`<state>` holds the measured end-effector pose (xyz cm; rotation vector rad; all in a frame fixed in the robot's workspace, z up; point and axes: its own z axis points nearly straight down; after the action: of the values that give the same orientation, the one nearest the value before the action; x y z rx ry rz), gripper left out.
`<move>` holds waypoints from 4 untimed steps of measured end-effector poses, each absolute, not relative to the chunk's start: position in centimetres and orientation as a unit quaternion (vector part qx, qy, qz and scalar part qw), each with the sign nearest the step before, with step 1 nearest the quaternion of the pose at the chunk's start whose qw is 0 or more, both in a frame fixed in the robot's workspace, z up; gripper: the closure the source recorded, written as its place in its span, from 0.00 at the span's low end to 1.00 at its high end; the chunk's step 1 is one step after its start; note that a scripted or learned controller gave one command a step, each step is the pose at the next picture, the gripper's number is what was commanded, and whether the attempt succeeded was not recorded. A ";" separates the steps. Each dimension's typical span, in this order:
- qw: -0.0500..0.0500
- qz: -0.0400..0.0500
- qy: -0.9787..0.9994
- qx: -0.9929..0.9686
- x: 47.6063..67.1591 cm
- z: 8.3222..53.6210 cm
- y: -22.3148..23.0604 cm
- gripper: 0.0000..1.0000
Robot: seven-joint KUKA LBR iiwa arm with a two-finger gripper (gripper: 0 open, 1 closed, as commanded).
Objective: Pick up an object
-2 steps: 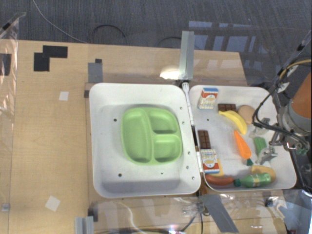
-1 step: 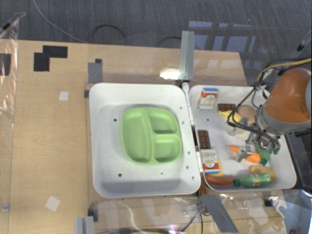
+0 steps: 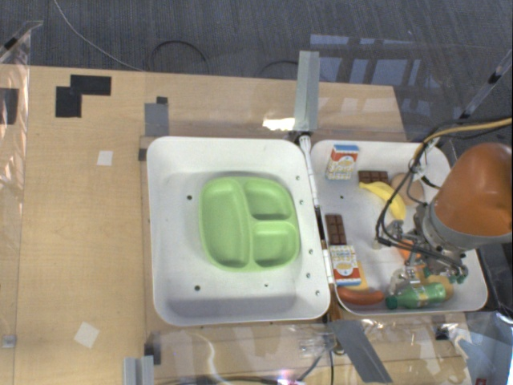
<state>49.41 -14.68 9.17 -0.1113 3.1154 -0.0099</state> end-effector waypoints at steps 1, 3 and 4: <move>0.020 -0.005 0.999 -0.040 50.0 10.6 -14.6 1.00; 0.000 0.001 0.981 -0.193 53.1 14.0 -9.6 1.00; 0.011 -0.003 0.980 -0.200 59.0 27.9 -10.5 1.00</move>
<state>58.95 -10.52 27.89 -0.6226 3.0576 -0.0107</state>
